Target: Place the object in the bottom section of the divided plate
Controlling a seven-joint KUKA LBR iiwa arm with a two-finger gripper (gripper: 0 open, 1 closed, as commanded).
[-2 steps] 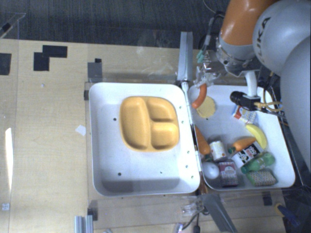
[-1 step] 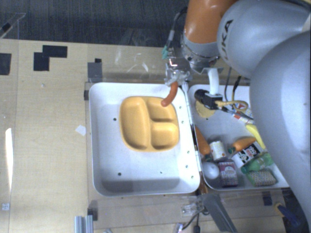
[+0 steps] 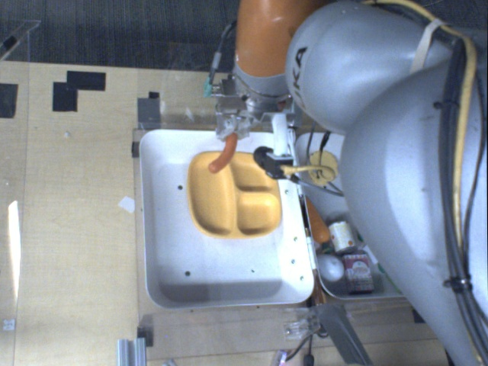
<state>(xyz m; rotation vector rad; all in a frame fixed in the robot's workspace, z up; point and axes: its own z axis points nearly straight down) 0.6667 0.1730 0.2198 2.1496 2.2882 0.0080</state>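
Dangling a slim orange sausage-shaped object [image 3: 223, 157] over the yellow divided plastic plate [image 3: 232, 194].
The gripper [image 3: 229, 132] pinches its top end.

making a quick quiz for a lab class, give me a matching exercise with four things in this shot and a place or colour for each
Things:
1. divided plate
2. sausage
3. band above the wrist
4. small can

Descriptions:
A. orange, at the top of the view
B. yellow, lying in the left white bin
C. reddish-brown, hanging at the gripper over the plate's upper edge
D. in the right bin, partly behind the arm

Pairs: 1-B, 2-C, 3-A, 4-D
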